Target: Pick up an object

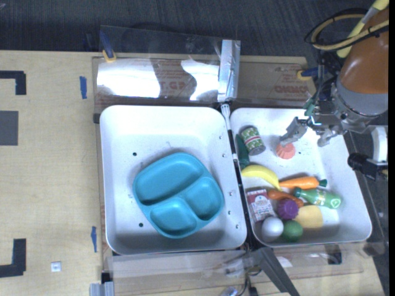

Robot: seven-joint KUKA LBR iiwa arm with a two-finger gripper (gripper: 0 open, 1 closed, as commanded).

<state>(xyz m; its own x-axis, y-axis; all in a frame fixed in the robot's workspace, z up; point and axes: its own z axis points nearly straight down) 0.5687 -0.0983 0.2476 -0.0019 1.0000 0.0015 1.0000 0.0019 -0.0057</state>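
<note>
Reading from left to right, the left bin [117,165] holds a blue divided plate [178,193], while the right bin [345,165] holds a can [252,139], a banana [261,176] and a pink object [286,151]. Just above and right of the pink object hangs the end effector [308,130]; whether it is open or closed cannot be told, and nothing is visibly gripped.

You get bright, even overhead light | strong glare on the clear panel [160,79] well left of the gripper [307,128] | soft shadows under it | slight overall blur, edges softer
</note>
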